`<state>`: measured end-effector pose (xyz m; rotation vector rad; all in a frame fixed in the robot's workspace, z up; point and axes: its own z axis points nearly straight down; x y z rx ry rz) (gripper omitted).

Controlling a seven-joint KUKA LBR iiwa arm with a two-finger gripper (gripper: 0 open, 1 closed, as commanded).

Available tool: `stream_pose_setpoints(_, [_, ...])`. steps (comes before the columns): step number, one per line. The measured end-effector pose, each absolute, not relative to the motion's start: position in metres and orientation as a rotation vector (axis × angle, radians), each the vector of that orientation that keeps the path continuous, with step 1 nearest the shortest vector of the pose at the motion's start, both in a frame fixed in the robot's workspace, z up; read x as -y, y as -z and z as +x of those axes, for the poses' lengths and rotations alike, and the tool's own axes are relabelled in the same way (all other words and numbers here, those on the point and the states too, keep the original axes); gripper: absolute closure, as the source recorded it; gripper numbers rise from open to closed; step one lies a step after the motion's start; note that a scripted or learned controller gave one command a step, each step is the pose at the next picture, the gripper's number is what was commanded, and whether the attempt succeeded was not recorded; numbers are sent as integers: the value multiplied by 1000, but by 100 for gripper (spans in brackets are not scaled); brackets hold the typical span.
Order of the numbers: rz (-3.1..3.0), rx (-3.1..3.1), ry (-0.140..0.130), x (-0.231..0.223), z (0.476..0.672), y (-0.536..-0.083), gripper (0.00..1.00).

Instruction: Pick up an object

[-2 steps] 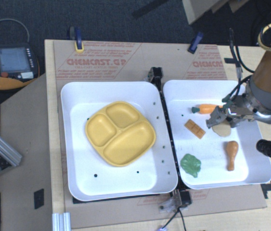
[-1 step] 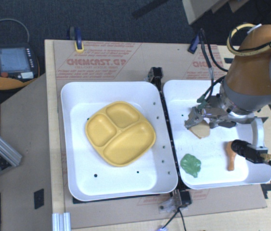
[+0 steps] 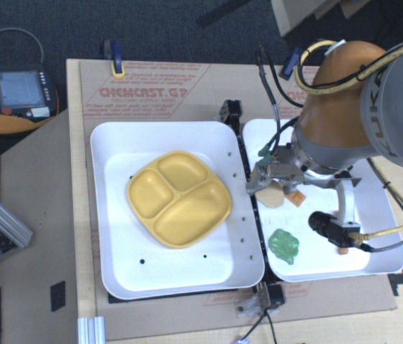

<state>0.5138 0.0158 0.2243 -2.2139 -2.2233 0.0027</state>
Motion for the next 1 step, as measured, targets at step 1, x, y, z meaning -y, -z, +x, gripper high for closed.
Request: stream_pose_setpoints(1, [-2214, 2228, 3, -70, 513, -229, 100])
